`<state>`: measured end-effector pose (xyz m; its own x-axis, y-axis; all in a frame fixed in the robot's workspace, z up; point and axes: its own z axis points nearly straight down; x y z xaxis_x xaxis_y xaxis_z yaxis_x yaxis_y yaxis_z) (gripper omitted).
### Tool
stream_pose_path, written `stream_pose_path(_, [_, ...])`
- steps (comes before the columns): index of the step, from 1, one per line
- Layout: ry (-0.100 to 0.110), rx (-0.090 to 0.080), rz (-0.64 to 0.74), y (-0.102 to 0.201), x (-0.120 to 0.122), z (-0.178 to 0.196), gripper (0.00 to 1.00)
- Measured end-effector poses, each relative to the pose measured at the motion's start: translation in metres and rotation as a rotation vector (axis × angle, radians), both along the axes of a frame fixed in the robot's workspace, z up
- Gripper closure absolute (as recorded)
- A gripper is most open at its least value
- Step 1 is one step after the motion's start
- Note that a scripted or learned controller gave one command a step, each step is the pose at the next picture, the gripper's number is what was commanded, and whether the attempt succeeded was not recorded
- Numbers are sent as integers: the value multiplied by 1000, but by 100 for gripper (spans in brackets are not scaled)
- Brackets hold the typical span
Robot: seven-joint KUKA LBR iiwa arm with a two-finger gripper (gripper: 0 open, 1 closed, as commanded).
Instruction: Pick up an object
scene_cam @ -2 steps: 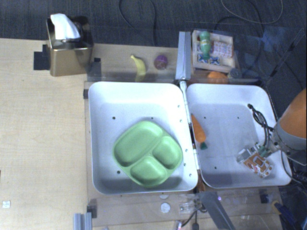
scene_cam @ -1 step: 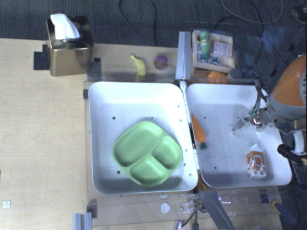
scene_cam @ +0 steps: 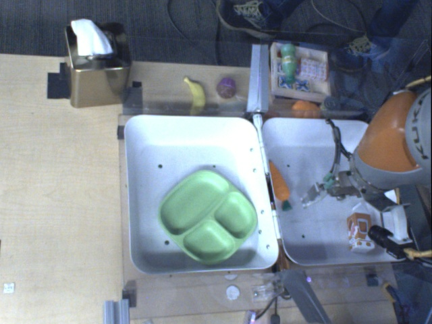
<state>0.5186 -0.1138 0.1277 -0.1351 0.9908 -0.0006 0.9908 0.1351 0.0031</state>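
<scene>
while the gripper (scene_cam: 316, 194) hangs low over the bin (scene_cam: 304, 137) on the arm's side of the bench, whether it is released or clenched cannot be told: its tip is small and blurred against the white floor. nothing can be made out held in it.

item 1, nearest: carrot (scene_cam: 279, 183), orange with a green end. it lies just beside the gripper, on the side away from the arm, along the wall that divides the two bins, touching it or nearly so. judged the likeliest thing to pick.

item 2, near: snack packet (scene_cam: 359, 229), orange and white. it lies behind the gripper, toward the arm, close by the wrist, flat on the same bin floor.

item 3, well apart: green divided plate (scene_cam: 209, 214), beyond the dividing wall, tilted in the other bin (scene_cam: 145, 181).

item 4, farthest: things past the bins' back rim, namely an orange lump (scene_cam: 305, 108), a toy box (scene_cam: 300, 69), a purple ball (scene_cam: 226, 87), a banana (scene_cam: 196, 93) and a brown dispenser (scene_cam: 94, 66). none is in a bin.

hazards, as judged: the carrot hugs the wall, so a descent there may strike the rim or leave no room on the far side, and the gripper would shut on air. the carrot is round and tapered and may roll or squirt free when squeezed. the packet is thin and flat, so a grasp may skid over it.
</scene>
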Motion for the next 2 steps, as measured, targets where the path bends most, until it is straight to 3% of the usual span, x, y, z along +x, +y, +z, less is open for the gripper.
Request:
stream_pose_path(1, [-1,2,-256,155,-31,73,0])
stream_pose_path(2, [-5,-1,44,81,-31,281,0])
